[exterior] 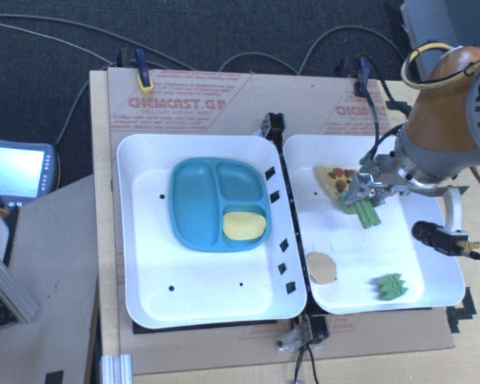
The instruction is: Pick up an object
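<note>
1. You are looking down on two shallow white plastic bins side by side on a bench covered with brown cardboard sheeting [184, 94].
2. In the left white bin [144, 286] you have a teal plastic divided plate [204, 198] with three compartments; a pale yellow rounded object [244, 226] lies in its lower right compartment.
3. In the right white bin [432, 282] you can see four loose things: a pizza-slice toy with red and dark toppings [334, 179] near the upper left, a green stick-like toy [366, 213] just beside it to the right, a tan round flat disc [322, 268] by the lower left wall, and a small green leafy toy [390, 286] near the bottom edge.
4. The grey arm with the orange band [444, 106] reaches in from the right, and its gripper [360, 189] sits low over the upper part of the right bin.
5. The gripper's tip is right at the upper end of the green stick-like toy, close to the pizza slice; you cannot tell whether the pincer is released or clenched, nor whether it grasps anything.
6. The green stick-like toy lies tilted on the bin floor, its lower end pointing down and to the right.
7. The tan disc and the leafy toy lie well apart from the gripper.
</note>
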You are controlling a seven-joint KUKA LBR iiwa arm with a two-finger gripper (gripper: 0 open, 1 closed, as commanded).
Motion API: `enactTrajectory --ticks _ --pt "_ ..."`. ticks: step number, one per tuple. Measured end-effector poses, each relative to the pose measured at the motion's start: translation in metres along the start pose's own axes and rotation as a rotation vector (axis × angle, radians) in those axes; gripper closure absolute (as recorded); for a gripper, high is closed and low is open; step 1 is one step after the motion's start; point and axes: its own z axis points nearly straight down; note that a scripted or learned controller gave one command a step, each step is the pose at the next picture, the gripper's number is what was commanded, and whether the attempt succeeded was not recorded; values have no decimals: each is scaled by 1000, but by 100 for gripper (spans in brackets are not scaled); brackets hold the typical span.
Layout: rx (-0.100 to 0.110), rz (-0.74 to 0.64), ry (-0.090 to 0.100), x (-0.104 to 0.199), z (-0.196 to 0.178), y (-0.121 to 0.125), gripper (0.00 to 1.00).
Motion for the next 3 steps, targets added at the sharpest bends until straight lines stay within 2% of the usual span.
enactTrajectory --ticks 1,2,3 --pt "-1 0 0 3 -43 0 100" --pt "6 -3 2 54 -33 8 100" --pt "2 -3 1 109 -24 24 100"
